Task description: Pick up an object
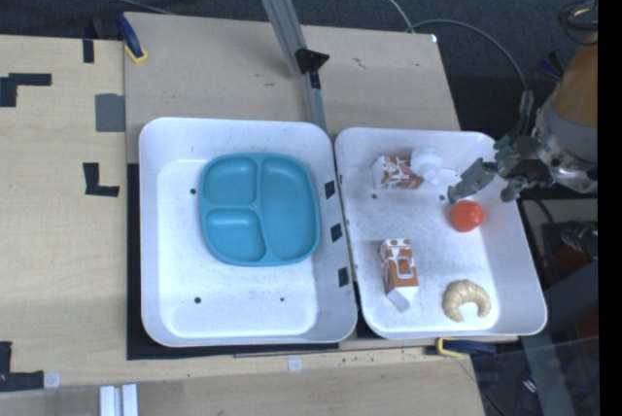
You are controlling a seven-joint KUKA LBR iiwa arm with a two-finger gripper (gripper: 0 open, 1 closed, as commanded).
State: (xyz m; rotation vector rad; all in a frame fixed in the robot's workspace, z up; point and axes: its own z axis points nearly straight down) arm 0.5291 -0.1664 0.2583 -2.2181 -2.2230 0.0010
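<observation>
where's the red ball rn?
In the camera view the red ball lies in the right bin, near its right wall, just below the gripper and above the croissant.

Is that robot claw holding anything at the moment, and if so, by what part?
Nothing is held. The gripper hangs above the red ball in the right bin, with nothing between its fingers.

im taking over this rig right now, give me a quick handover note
Gripper: over the right white bin's upper right part, just above the small red ball; nothing visibly held, and whether it is open is unclear.
Right bin: red ball, two brown-and-white cartons, white crumpled item, tan croissant-shaped toy.
Left white bin: teal divided plate.
Done: nothing lifted.
Left: grasp an object, probably the ball.
</observation>
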